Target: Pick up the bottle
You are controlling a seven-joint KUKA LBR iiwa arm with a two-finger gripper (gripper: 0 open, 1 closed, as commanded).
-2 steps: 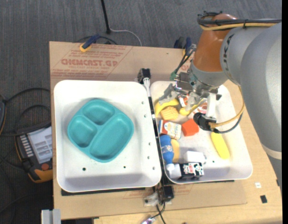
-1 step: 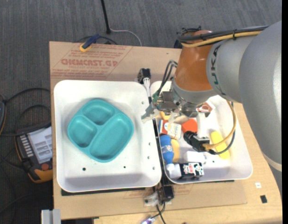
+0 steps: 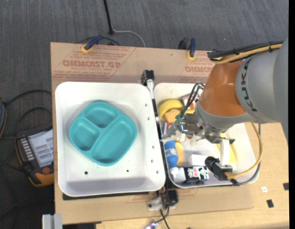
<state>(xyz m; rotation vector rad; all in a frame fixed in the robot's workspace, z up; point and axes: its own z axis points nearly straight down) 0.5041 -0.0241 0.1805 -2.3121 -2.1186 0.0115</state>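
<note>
Gripper (image 3: 184,126) low in right bin (image 3: 247,142), amid clutter; grip state hidden, can't tell. Bottle (image 3: 171,154) just below-left of it, lying vs bin's left wall. Risk: wall blocks closure, bottle slips, or neighbouring yellow toy (image 3: 168,109) grabbed instead.

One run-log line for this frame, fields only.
arm: over right bin | bottle: lying in right bin, ungrasped | left bin: teal divided plate

White bins (image 3: 66,142): 2
Teal divided plates (image 3: 103,132): 1
Clamps (image 3: 91,43): 2
Blue-capped bottles (image 3: 171,152): 1
</note>
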